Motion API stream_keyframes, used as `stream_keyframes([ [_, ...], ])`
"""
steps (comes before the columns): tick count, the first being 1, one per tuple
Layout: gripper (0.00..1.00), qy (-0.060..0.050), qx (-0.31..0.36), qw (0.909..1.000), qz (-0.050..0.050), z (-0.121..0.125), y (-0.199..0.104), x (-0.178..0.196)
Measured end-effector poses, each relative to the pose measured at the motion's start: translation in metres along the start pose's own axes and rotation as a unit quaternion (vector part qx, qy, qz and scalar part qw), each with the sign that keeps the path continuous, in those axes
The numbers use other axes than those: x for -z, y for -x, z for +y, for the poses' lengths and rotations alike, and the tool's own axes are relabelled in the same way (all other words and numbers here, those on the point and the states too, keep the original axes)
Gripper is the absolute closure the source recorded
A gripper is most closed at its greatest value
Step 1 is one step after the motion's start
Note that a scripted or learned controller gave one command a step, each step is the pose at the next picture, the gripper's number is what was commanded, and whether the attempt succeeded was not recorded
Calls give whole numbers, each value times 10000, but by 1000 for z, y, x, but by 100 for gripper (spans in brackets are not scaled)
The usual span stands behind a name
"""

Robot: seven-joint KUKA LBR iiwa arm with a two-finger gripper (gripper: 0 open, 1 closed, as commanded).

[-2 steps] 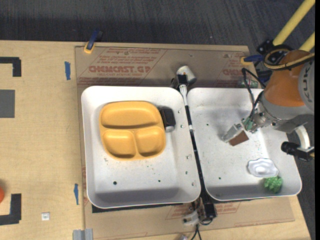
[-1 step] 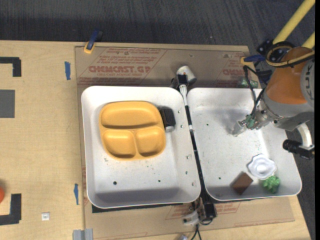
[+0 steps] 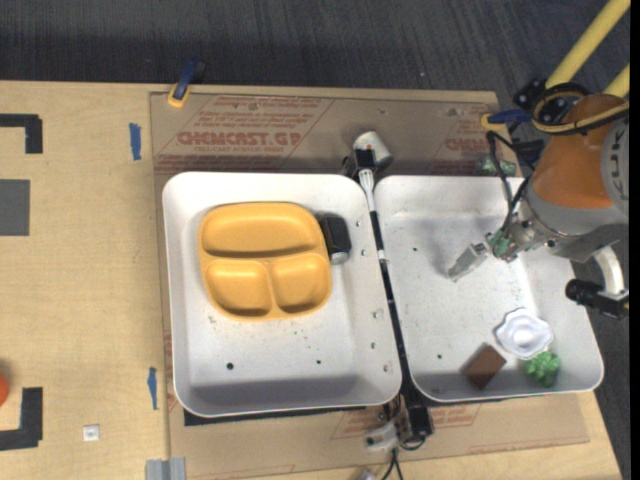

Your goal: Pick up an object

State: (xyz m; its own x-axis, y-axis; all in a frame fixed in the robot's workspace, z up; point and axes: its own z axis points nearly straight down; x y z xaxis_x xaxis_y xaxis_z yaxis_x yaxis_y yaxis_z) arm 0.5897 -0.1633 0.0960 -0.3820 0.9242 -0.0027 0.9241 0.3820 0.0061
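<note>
Hovering over the right bin, the claw grips nothing, fingers apparently pinched together; a brown block, white cup and green toy lie near the bin's front corner.

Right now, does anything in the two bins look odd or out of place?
One thing: a small dark object in the left bin sits partly tucked under the yellow divided tray's right edge. Nothing looks spilled or broken.
</note>
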Motion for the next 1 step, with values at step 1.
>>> stream_keyframes([
  [1, 0, -13, 930, 9957, -2, 43, 36, -11],
])
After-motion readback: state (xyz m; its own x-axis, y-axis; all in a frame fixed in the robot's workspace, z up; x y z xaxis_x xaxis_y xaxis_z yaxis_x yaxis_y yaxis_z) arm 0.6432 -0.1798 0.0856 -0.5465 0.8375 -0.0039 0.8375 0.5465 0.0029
